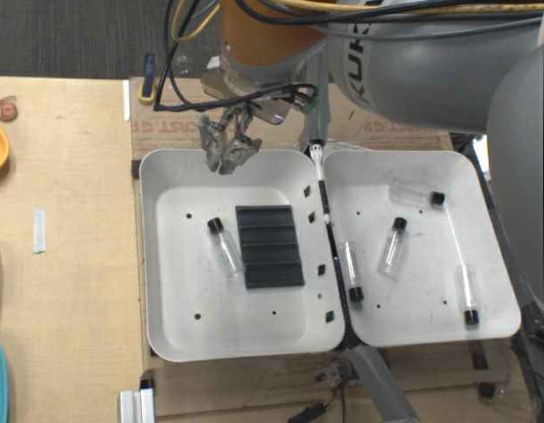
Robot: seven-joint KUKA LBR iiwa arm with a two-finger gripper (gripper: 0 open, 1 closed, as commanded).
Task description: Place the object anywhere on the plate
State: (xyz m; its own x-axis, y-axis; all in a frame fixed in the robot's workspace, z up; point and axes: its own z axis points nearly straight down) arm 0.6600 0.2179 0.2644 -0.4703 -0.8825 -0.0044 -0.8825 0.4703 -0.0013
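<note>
One vial lies in the left bin, touching the black plate's left edge, long axis running away from the jaws hovering above; jaws empty, slightly apart.

One fixed camera hangs above the bench and looks down at a slant on both bins, the left bin and the right bin, fairly near. The far edge lies toward 12 o'clock. The arm enters from 1 to 3 o'clock, looming large near the lens.
</note>
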